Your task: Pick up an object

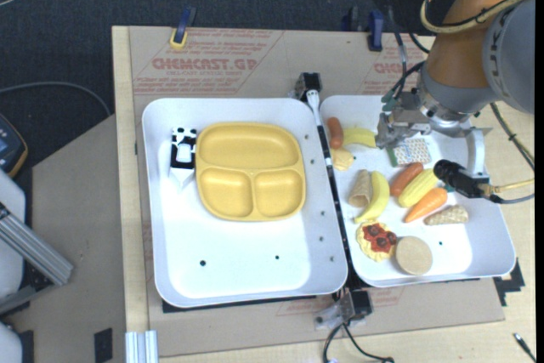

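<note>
Near edge, right bin: round tan cracker (414, 255) lies closest, with a small pizza slice (376, 240) touching its left side.
Right bin, right side: pale bread wedge (447, 217) rests just beyond the cracker, below the orange carrot (424, 205).
Right bin, middle: carrot, a yellow corn cob (416, 189) and an orange-red sausage-shaped piece (405, 178) lie side by side at a slant, touching.
Right bin, left of middle: banana (376, 197) leans against a tan cone-shaped wrap (361, 187).
Right bin (497, 246): shallow, white, holding all the toy food.
Left bin (246, 268): shallow, white, touching the right bin along its edge.
Left bin, contents: yellow three-compartment plate (250, 169) in the far half; small black-and-white item (183, 150) just left of the plate, kind unclear.
Right bin, far left: pale yellow lump (342, 158) nearer, red hot dog (335, 132) beyond it, yellow curved piece (360, 137) to the right.
Gripper (399, 134): low over the far part of the right bin, beside a white checkered waffle piece (413, 152); whether it is open or closed cannot be told.
Arm (463, 55): grey with orange band, entering from the far right.
Bench (255, 55): brown board with red print, clamped at the far edge.
</note>
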You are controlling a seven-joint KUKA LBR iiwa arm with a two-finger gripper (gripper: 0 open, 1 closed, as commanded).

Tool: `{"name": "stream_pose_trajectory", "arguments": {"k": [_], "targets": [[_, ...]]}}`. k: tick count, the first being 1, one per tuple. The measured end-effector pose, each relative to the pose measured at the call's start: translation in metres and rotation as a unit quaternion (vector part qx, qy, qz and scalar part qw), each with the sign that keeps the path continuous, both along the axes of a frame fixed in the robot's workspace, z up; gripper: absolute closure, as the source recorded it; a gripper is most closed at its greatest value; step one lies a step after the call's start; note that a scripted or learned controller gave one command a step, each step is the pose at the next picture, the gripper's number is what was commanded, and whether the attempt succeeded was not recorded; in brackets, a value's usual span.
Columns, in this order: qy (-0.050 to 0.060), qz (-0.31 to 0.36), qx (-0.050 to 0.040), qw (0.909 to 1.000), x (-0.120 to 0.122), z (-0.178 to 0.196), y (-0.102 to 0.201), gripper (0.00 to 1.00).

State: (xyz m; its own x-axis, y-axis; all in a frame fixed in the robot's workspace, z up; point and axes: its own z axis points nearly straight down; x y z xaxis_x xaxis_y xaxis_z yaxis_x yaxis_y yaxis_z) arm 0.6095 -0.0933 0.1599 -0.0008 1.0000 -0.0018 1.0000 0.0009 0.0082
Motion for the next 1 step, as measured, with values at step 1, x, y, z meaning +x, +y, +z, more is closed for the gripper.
{"name": "stream_pose_trajectory", "arguments": {"k": [1], "targets": [[0.000, 0.000, 0.0002, 1.0000, -0.0077, 0.0522, 0.0039, 1.00]]}}
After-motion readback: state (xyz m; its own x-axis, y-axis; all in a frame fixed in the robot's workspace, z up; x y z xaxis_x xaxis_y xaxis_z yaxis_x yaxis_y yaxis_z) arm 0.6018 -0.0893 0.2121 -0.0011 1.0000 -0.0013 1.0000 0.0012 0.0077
